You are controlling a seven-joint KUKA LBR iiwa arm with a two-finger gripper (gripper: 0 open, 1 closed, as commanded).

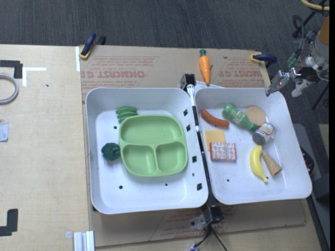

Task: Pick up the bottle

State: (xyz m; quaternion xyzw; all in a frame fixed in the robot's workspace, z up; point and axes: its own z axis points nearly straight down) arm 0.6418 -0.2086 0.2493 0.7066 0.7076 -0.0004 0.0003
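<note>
The green bottle (238, 116) lies on its side in the right bin (293, 187), near the back, with its cap end pointing to the front right. My gripper (285, 88) hangs beyond the bin's far right corner, up and to the right of the bottle and well apart from it. Its two fingers are spread, one of the fingers (272, 88) over the bin's rim, and nothing is between them.
Around the bottle lie a sausage (214, 119), a tan disc (256, 113), a can (264, 132), a cheese slice (214, 136), a red box (223, 151), a banana (256, 163) and a cone (271, 164). The left bin (99, 192) holds a green divided plate (153, 145), broccoli (110, 151) and a pea pod (126, 111). A carrot (204, 66) lies behind the bins.
</note>
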